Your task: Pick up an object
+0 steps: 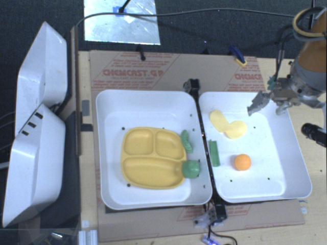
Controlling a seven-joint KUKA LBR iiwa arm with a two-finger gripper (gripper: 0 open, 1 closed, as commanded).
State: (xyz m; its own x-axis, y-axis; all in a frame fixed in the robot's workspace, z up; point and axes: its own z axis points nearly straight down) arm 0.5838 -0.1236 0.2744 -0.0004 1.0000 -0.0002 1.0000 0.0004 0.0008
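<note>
My gripper (269, 106) hangs over the back right part of the right bin (286, 152), its two fingers spread open with nothing between them. In that bin, a pale yellow banana-shaped piece (227, 125) lies to the left of and just below the gripper. An orange ball (242, 162) sits near the bin's middle. A flat green stick (214, 153) lies along the bin's left wall.
The left bin (110, 137) holds a yellow divided plate (153, 157). A round green piece (191, 169) and a small long green piece (186, 141) rest at the plate's right edge. A black clamp (192, 86) sits at the back between the bins.
</note>
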